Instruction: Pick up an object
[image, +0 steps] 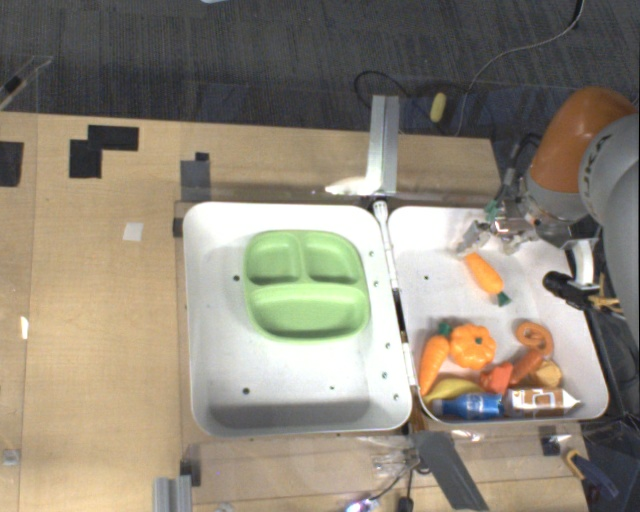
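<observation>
Hovering at the far edge of the right bin (597, 395), the gripper (493, 233) hangs with its fingers spread and nothing between them — a small orange carrot (484, 274) lies just beside it on bare white floor, apart from the heap of toy food (490, 372) at the near wall. That lone carrot looks the easiest pick: line the fingers across its narrow width, descend straight, and close only once both tips straddle it. The green plate (304, 284) sits in the left bin (215, 395).
</observation>
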